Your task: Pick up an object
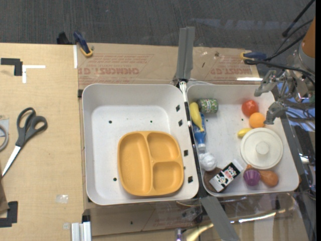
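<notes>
In the left bin (95, 134) lies a divided plate (150, 162). The right bin (225, 97) holds a can (207, 105) at the back, a banana (195, 114) along its left wall, a lidded bowl (261, 148) toward the right, a small carton (224, 177) in front. Scissors (22, 134) lie far left on the bench

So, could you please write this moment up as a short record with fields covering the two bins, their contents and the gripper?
left bin: holds a yellow divided plate
right bin: green can, banana, red ball, orange ball, white lidded bowl, milk carton, purple toy
gripper: above the right bin's far right corner, nothing seen between its fingers
bench: scissors lie left of the bins
</notes>
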Tool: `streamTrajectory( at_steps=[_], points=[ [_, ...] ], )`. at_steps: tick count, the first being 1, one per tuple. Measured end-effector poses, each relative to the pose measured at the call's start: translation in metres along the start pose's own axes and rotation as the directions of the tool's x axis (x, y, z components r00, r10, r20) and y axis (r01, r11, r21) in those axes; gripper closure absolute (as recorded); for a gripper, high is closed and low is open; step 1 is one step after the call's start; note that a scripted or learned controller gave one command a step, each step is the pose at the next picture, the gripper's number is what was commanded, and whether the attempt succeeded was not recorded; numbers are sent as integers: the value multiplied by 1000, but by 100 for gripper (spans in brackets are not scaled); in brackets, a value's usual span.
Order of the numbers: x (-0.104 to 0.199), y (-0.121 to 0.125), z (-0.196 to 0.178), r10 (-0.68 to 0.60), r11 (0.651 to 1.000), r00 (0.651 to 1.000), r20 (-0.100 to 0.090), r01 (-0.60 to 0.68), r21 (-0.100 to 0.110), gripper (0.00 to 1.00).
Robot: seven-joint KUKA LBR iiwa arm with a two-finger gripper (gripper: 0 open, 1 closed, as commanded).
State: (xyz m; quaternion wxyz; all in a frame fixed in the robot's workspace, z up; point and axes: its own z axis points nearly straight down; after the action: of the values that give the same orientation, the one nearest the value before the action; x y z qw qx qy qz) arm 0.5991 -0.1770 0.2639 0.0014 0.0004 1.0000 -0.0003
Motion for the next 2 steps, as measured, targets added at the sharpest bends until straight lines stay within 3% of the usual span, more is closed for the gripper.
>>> streamTrajectory(
  at_steps=[1,2],
  points=[
    [-25,-45,93,-56,998,998,1,56,0,0],
    [-61,-44,171,-6,1000,1000,3,6,0,0]
  ],
)
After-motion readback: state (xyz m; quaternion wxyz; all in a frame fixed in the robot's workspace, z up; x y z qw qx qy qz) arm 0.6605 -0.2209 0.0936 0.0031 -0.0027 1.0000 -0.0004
